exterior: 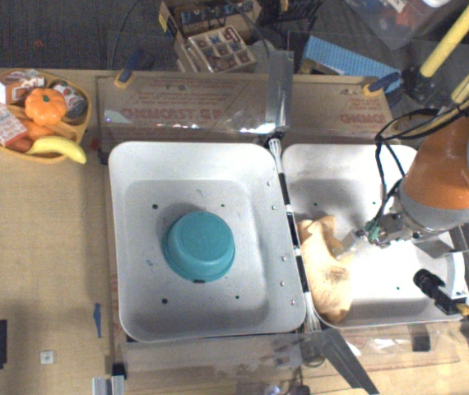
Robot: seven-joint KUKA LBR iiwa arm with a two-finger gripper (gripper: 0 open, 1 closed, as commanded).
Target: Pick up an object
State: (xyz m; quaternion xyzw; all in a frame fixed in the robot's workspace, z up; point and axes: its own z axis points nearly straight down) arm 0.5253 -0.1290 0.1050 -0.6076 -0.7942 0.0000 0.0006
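Note:
A tan, bread-like lump (327,274) lies along the left wall of the right bin (399,299), its upper end raised near the bin's middle. My gripper (350,243) reaches in from the right and sits right at that raised upper end, touching or nearly touching it. A teal bowl (200,246) rests upside down in the middle of the left bin (136,179), far from the gripper.
The grey arm with its orange band (444,175) hangs over the right bin's right half. A basket of toy fruit (30,118) sits on the bench at the far left. Cardboard walls (193,105) stand behind both bins.

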